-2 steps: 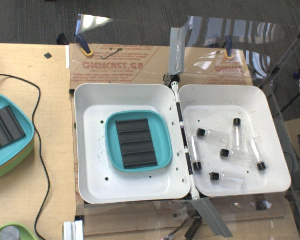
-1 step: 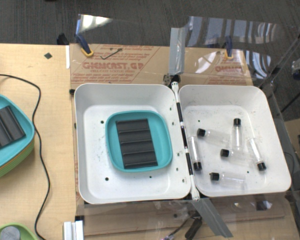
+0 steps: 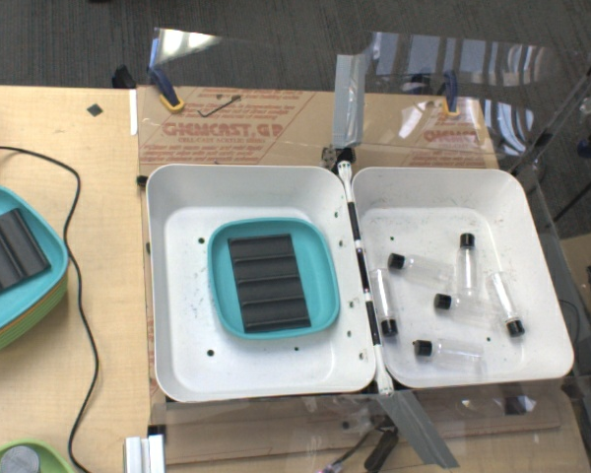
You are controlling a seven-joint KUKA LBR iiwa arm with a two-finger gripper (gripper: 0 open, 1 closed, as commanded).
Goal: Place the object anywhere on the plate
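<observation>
Hand state: cannot tell. Left bin [image 3: 177, 264] holds teal plate [image 3: 320, 279] with black ribbed insert [image 3: 268, 282]. Right bin [image 3: 532, 264] holds six clear black-capped vials [image 3: 467, 264], scattered, lying flat.

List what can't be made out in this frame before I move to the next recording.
- Clear vials in the right bin: their transparent bodies blend into the white floor, so exact count and whether any touch is uncertain; the black caps read clearly.
- Stack of teal plates at the left: cut off by the frame edge.
- Teal plate in the left bin: what its dark ridged insert is made of can't be told.
</observation>
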